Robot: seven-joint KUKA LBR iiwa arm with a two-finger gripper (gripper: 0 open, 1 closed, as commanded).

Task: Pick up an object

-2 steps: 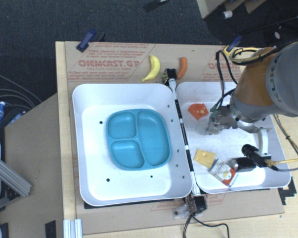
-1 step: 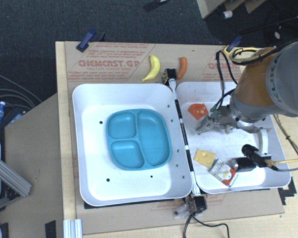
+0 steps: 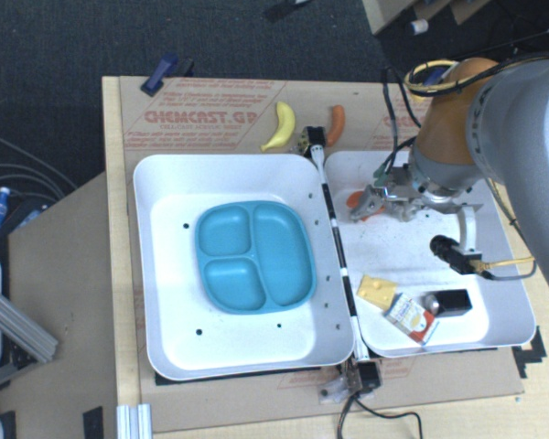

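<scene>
We find our tool [image 3: 377, 199] low in the right bin [image 3: 503, 332], near its far-left corner. A small red object [image 3: 360, 201] lies at its tip, just to the left; whether the tool is wide or narrow, we cannot tell.

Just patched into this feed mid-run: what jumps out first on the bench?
A bright blue divided plate lies alone in the middle of the left bin. The grey arm with its orange band reaches over the right bin, its tool low near a small red-orange object. A yellow banana lies on the board behind the bins.
</scene>
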